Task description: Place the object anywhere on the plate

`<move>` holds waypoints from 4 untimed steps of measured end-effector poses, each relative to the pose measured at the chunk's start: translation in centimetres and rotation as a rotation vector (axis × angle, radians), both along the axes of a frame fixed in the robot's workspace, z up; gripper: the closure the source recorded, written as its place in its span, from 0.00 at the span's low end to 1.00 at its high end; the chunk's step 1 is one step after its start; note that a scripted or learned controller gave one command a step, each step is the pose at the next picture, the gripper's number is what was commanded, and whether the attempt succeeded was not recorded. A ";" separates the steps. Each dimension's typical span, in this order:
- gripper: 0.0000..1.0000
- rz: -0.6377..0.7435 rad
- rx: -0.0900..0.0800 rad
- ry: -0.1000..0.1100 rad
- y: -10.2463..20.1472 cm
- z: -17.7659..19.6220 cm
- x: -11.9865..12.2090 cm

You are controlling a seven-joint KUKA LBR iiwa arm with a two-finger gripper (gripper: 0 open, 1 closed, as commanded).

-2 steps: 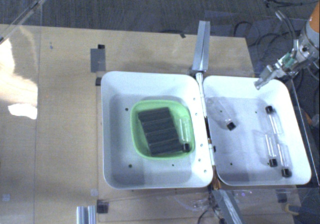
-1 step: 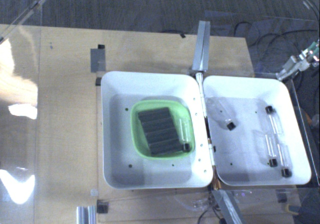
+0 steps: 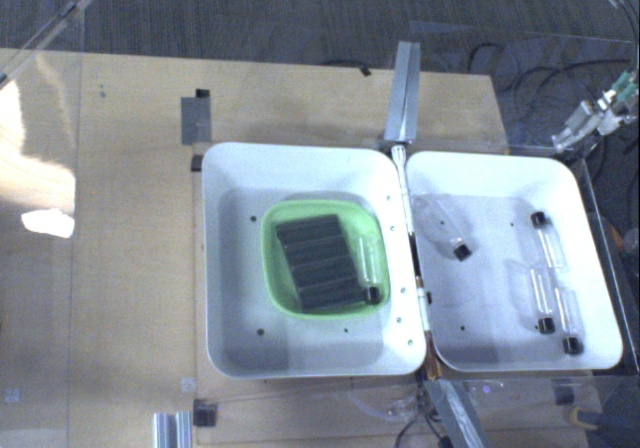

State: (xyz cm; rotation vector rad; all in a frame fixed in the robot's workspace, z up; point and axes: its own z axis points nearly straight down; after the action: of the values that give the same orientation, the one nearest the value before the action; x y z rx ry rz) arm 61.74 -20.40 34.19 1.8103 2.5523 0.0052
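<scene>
**Dark block lying on the green plate, gripper off at the edge**

We are seeing a wooden counter (image 3: pixel 120 286) that is carrying two shallow white bins side by side, with their inner rims touching.

The left bin (image 3: pixel 230 356) is holding a light green plate (image 3: pixel 272 266), which is sitting near the middle of the bin, a little toward the right wall. A dark ribbed block (image 3: pixel 320 263) is lying flat on this plate and is covering most of its inside; it is turned slightly, so its long side is running from upper left to lower right. Just beside the block, along the right side of the plate, a clear tube (image 3: pixel 370 261) with a black cap at its lower end is also resting.

The right bin (image 3: pixel 490 336) is holding several more clear tubes with black caps. One long tube (image 3: pixel 548 241) is lying near the right wall, and two shorter tubes (image 3: pixel 556 308) are lying below it, close together. Another clear vial (image 3: pixel 440 221) with a black end is lying in the left part of this bin, well apart from the others.

At the upper right edge, outside the bins, we are noticing what seems to be the gripper (image 3: pixel 600 121) among cables. It is too small and blurred, so we cannot tell whether it is released or clenched.
</scene>
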 end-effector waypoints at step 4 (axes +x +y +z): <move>0.00 -0.210 0.003 0.001 0.0 -0.6 5.3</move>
State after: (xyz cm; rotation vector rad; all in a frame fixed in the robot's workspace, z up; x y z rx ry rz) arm 67.08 -20.36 33.60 2.0688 2.3505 0.0065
